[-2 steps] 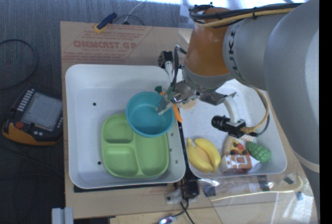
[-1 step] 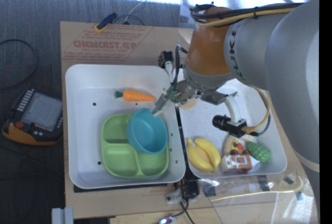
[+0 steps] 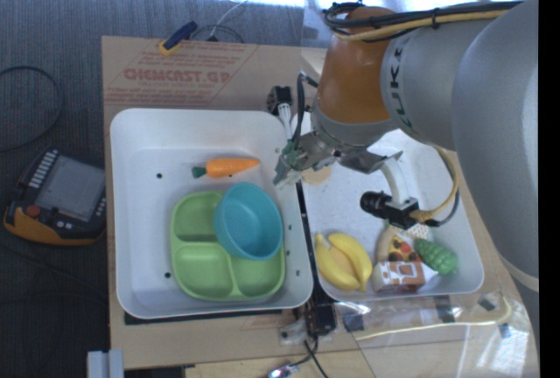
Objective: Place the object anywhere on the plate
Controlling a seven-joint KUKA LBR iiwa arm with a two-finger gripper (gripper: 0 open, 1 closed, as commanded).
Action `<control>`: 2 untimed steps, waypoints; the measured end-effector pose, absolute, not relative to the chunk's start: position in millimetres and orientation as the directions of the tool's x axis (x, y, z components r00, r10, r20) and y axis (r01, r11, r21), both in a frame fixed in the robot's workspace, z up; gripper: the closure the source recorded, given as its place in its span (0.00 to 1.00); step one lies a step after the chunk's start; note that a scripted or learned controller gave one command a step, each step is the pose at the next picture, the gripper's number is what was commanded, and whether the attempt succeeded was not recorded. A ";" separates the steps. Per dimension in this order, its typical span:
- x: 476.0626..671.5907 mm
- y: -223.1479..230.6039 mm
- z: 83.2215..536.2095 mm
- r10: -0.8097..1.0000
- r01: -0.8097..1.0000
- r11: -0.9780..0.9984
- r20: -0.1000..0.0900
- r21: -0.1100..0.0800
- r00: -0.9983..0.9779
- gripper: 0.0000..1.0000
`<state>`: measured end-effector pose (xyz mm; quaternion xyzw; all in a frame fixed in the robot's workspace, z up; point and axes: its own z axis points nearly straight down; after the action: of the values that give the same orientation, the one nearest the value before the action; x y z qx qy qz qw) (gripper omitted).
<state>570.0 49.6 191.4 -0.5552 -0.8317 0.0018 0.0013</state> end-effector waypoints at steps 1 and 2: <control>534.9 114.4 197.0 0.915 0.915 0.402 0.001 -0.002 -0.402 1.00; 535.3 111.6 196.5 0.917 0.917 0.399 0.000 -0.003 -0.399 0.00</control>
<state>535.3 111.6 196.5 -0.5484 -0.8362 0.0015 0.0009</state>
